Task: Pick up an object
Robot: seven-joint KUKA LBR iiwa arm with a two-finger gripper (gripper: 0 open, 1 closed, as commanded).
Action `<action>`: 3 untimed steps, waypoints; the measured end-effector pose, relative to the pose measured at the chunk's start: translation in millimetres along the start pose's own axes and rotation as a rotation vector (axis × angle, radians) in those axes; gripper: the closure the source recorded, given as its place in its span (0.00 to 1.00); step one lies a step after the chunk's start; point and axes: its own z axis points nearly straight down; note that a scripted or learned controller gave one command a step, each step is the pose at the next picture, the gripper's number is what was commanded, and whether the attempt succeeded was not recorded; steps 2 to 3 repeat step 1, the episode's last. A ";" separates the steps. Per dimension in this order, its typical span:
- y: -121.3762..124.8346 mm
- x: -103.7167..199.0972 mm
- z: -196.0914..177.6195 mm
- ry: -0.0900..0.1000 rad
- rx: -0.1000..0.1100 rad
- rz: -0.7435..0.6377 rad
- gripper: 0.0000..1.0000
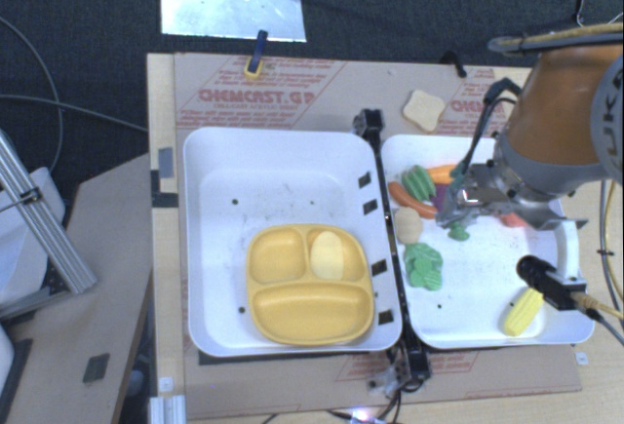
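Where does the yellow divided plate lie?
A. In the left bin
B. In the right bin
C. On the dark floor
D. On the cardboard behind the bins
A: the yellow divided plate rests on the floor of the left bin, near its front wall.

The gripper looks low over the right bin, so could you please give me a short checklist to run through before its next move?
1. Gripper over the right bin: ok, it is down among the toy food in the upper left part.
2. Something between its fingers: cannot tell, the wrist hides them.
3. Targets nearby: ok, a green toy and a carrot lie beside it, a leafy green below.
4. Corn apart from the pile: ok, alone near the lower right.
5. Yellow plate out of the way: ok, in the left bin.
6. Bread: not ok, outside both bins.
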 end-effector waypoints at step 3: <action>0.8 0.0 -10.3 0.000 -0.001 -0.005 1.00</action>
